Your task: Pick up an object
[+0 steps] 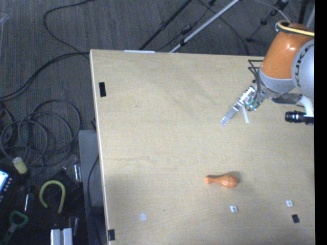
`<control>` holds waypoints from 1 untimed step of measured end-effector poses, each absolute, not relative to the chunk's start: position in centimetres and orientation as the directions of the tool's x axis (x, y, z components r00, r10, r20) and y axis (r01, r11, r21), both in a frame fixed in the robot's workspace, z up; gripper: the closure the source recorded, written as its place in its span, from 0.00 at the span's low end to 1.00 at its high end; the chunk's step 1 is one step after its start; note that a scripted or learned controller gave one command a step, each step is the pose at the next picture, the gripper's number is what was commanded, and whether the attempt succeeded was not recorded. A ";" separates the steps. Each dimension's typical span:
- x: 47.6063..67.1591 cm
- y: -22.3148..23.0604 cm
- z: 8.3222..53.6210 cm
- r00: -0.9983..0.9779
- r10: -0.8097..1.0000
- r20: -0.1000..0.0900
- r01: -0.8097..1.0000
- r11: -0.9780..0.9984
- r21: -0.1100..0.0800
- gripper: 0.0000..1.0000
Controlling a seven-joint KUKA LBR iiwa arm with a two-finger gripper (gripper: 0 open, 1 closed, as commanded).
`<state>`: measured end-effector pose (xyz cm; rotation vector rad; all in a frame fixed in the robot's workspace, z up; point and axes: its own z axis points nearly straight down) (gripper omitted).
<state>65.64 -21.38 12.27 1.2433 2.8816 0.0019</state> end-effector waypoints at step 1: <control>66.5 -22.2 8.7 -0.789 0.615 -0.004 0.615 0.789 -0.001 0.00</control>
